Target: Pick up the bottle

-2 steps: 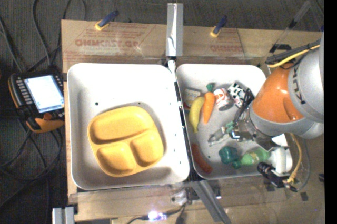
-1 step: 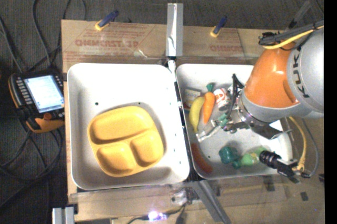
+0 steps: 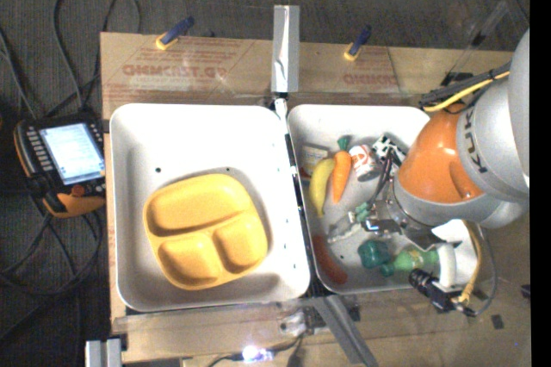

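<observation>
The bottle (image 3: 411, 259) lies on its side near the front edge of the right bin (image 3: 301, 184); it has a green body and a whitish end pointing right. A teal piece (image 3: 372, 252) touches its left end. My gripper (image 3: 370, 217) hangs low in the middle of the right bin, just behind and left of the bottle, under the orange band of the arm (image 3: 435, 167). Nothing shows held in it.
A banana (image 3: 319, 184) and a carrot (image 3: 340, 171) lie at the right bin's left side, a red and white item (image 3: 362, 157) behind, and a red object (image 3: 327, 260) at the front left. The left bin (image 3: 129, 184) holds a yellow divided tray (image 3: 207, 227).
</observation>
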You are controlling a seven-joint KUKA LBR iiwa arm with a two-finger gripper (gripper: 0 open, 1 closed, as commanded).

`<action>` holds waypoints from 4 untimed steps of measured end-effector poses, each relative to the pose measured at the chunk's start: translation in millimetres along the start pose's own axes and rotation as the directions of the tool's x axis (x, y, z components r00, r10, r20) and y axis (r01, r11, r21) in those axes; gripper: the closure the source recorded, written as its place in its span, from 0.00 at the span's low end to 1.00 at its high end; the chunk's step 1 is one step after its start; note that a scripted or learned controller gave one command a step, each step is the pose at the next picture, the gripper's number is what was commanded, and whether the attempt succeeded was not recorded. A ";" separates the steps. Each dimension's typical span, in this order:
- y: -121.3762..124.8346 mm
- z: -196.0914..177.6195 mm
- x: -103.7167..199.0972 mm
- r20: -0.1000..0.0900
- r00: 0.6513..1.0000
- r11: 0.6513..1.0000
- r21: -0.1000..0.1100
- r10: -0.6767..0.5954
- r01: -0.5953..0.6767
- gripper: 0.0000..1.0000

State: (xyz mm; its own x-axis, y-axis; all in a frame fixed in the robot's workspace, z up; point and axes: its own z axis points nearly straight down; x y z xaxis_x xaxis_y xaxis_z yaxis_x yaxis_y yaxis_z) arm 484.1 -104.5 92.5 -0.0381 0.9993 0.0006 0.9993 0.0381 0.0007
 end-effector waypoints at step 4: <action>2.8 2.4 -45.5 -0.001 0.766 0.766 -0.018 0.643 -0.643 0.00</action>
State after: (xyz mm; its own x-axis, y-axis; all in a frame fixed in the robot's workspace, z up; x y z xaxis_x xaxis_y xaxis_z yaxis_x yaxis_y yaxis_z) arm 488.6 -149.8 90.1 0.6134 0.7898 0.0019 0.7896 -0.6133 0.0177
